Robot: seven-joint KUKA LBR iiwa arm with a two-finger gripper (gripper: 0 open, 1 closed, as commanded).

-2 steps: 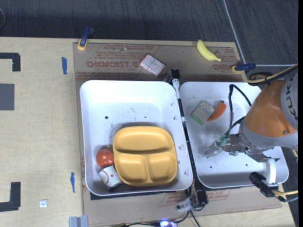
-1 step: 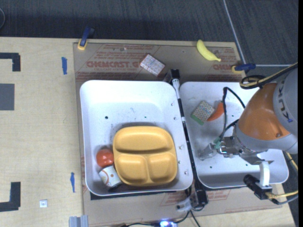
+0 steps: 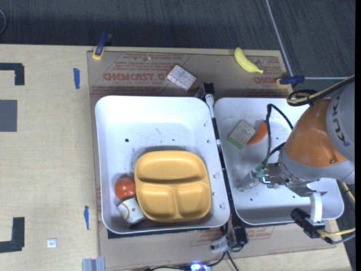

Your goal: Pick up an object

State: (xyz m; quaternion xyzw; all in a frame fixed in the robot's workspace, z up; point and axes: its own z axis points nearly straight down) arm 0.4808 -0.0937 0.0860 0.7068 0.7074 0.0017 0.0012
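- Nearest us, the orange-banded arm (image 3: 316,145) is reaching into the right bin (image 3: 333,208) at lower right.
- We are seeing its gripper (image 3: 251,179) low over bare floor, nothing between the fingers; apart or together, we cannot tell.
- We are judging the pick not yet done: the checkered block (image 3: 242,133) and orange piece (image 3: 258,133) are lying above it, untouched.

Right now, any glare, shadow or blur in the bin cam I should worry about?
Camera view: soft overall, fine detail mushy. Yellow tray shows mild sheen and shades the left bin floor beside it. Gripper is small and blurred over the right bin; arm shades the floor beneath.
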